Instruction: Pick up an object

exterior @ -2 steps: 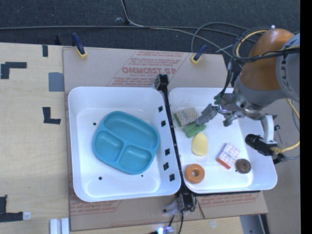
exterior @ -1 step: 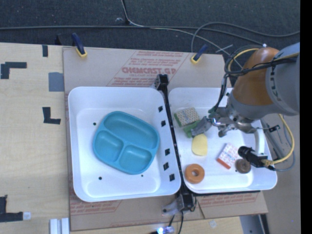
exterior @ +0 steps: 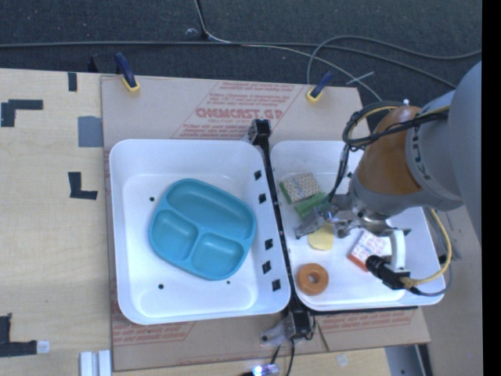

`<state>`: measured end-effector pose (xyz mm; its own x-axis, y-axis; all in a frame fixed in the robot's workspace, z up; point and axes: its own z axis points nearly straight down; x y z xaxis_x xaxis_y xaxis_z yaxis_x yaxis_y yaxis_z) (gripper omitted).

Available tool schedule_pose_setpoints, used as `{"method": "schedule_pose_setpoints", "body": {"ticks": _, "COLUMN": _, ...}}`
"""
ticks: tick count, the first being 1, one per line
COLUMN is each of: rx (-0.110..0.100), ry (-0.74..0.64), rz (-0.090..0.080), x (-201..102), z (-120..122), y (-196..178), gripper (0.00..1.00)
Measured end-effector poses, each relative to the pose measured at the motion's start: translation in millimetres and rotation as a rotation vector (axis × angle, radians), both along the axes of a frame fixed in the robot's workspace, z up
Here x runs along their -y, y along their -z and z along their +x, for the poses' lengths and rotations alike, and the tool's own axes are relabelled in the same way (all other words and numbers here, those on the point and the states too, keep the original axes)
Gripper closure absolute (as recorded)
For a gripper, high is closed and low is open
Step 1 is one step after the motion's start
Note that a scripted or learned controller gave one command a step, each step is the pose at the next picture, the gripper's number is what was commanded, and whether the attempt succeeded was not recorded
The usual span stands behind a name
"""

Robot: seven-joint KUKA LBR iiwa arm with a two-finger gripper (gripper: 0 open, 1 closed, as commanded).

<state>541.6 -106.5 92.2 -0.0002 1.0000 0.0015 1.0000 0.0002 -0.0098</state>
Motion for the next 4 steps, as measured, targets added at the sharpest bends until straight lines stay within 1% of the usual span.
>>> {"method": "schedule_pose_setpoints", "body": {"ticks": 1, "rx": 0.009, "ry": -0.001, "rz": -0.002, "x": -0.2, "z": 0.3, "y": 7.7, "gripper": 0.0}}
{"method": "schedule_pose_setpoints", "body": {"ticks": 2, "rx": 0.013, "ry": 0.0, "rz": -0.005, "x": 0.9, "z": 1.6, "y": -3.1, "gripper": 1.0}}
{"method": "schedule_pose_setpoints", "body": {"ticks": 3, "rx": 0.011, "ry": -0.002, "rz": -0.002, "x": -5.9, "z": 8.7, "y": -49.1, "gripper": 1.0}}
{"method": "schedule_pose_setpoints", "body": {"ticks": 4, "rx": 0.012, "ry": -0.001, "rz": -0.002, "x": -7.0, "z": 3.3, "y": -109.2, "gripper": 1.0}}
